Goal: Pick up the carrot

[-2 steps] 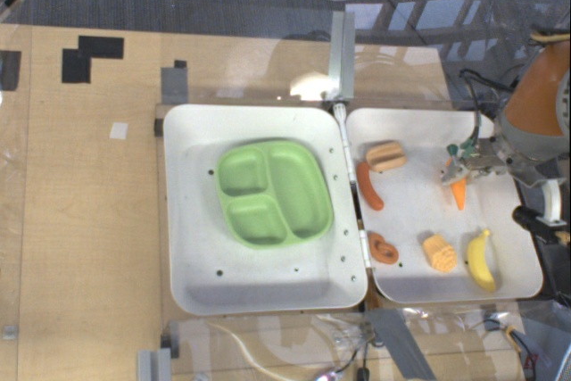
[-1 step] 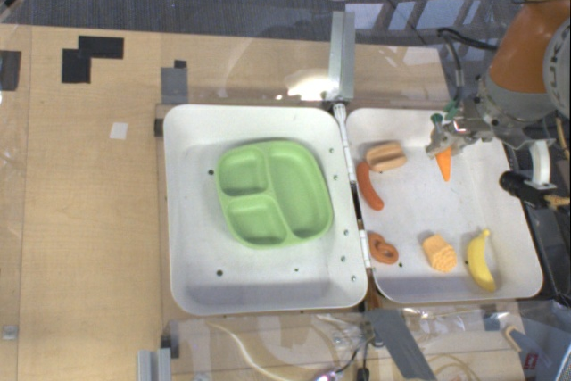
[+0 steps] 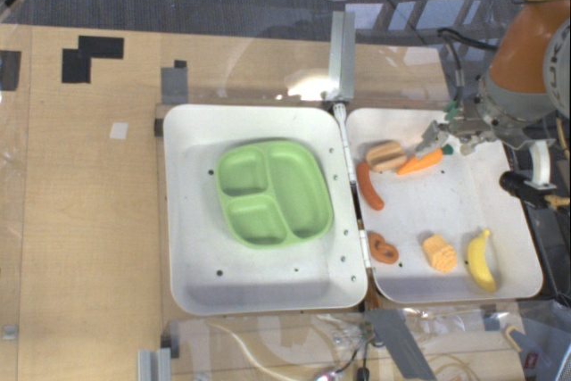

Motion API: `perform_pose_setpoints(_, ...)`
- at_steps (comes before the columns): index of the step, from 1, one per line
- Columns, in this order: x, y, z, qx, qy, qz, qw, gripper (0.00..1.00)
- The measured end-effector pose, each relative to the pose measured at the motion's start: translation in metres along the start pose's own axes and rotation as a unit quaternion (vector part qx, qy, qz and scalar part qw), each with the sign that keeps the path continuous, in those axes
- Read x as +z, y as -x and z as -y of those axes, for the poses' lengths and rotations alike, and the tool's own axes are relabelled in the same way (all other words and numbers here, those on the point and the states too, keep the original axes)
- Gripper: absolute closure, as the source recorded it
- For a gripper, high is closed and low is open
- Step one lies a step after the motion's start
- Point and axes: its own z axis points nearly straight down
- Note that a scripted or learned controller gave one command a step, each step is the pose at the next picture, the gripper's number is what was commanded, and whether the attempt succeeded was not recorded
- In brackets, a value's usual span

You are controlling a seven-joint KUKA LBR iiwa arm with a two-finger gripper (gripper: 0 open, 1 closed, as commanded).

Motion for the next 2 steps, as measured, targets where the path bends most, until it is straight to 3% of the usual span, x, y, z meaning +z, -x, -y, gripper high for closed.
perform_pose_setpoints(1,0.085,0.035,-0.025,-0.032,0.001,0.001,0.9995,0.00)
perform_pose_setpoints(2,0.071,0.033,-0.029,-0.036,0.005,0.002,0.9993,1.00)
